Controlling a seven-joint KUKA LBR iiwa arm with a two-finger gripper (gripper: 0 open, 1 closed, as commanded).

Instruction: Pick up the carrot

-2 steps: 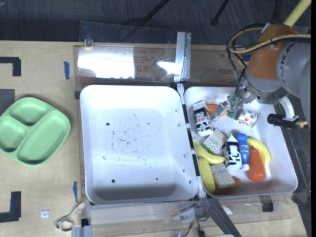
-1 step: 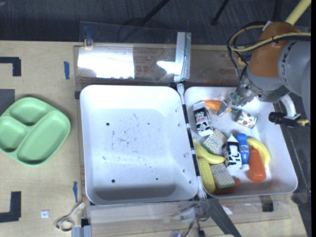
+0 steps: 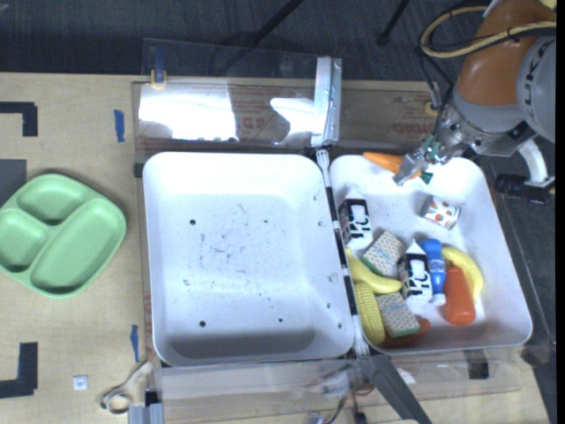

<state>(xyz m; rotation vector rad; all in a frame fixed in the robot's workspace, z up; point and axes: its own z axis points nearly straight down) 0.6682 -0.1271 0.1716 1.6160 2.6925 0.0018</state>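
— Where was the claw when you looked?

— The grey two-finger gripper (image 3: 413, 171) hung over the far edge of the right-hand shallow white bin (image 3: 503, 237), at the end of the grey arm with its orange band (image 3: 494, 71). From where I stood I could not tell how far it was open; the tips were small and blurred. Nothing sat visibly between them.

— And the carrot?

— The small orange carrot (image 3: 383, 160) lay against that bin's far wall, just beside the gripper on the side toward the left bin. Whether the tips touched it, I could not tell.

— What else was in that bin?

— A good deal, all nearer than the carrot. A small white cube with red marks (image 3: 440, 211) lay near the bin's middle. A black-and-white printed packet (image 3: 355, 221) rested by the wall shared with the left bin. Toward the near end were a yellow banana (image 3: 374, 277), a second yellow banana (image 3: 470, 268), a blue bottle (image 3: 434, 260), an orange-red bottle (image 3: 457, 297), a yellow corn cob (image 3: 371, 315) and a speckled sponge block (image 3: 383, 252), crowded together and touching.

— And the other bin?

— The left-hand shallow white bin (image 3: 238, 254) showed scuffed floor and a few dark dots. Well beyond it, away from the right bin, a green divided plastic plate (image 3: 58, 233) sat on the wooden bench (image 3: 71, 113).
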